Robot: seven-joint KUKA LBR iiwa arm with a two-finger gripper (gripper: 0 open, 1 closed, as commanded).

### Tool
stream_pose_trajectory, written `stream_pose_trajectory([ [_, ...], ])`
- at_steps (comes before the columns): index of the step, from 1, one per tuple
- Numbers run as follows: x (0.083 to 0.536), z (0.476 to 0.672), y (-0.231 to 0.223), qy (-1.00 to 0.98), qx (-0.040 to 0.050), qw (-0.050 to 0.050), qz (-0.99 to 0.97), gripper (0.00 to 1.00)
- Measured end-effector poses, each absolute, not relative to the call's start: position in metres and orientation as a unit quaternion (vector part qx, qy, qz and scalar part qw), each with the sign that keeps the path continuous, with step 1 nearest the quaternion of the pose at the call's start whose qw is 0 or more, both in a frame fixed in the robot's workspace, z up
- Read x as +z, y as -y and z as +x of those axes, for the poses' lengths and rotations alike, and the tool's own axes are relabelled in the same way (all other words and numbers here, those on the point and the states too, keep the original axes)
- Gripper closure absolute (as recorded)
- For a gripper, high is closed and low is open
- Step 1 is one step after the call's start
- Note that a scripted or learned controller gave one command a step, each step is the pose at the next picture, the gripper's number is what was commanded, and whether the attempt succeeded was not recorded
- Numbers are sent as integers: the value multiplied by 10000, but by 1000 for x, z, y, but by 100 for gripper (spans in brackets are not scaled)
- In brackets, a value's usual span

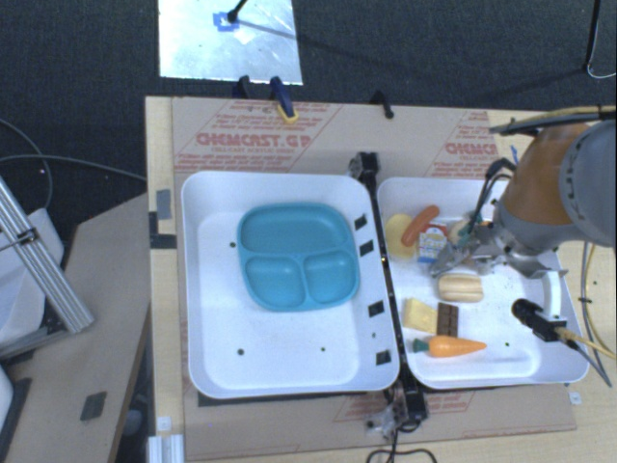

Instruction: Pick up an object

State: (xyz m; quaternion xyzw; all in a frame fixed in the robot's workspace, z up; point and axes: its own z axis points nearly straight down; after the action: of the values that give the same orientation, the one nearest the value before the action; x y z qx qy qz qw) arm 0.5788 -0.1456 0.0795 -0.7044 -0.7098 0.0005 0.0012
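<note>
The right bin (549,355) holds several toy foods. A red sausage (422,224) leans beside a yellow piece (397,232) at its far left. A tan bread roll (460,287) lies mid-bin. A yellow cheese wedge (417,313), a brown chocolate bar (446,316) and an orange carrot (453,347) sit toward the front. My gripper (445,256) is low in the right bin, just above the bread roll and right of the yellow piece. A small white and red item (439,235) lies at its tip. The grey arm (559,196) reaches in from the right.
The left bin (217,355) carries a blue three-compartment plate (295,257). A black divider with clips (378,258) runs between the bins. A black cable fitting (536,318) hangs off the arm over the right bin's right side.
</note>
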Motion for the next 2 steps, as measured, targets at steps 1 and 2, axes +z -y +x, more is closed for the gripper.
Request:
stream_pose_trajectory([
  [1, 83, 609, 145, 7094, -2, -2, -7048, 0],
  [2, 83, 524, 127, 7072, 10, 22, -7070, 0],
])
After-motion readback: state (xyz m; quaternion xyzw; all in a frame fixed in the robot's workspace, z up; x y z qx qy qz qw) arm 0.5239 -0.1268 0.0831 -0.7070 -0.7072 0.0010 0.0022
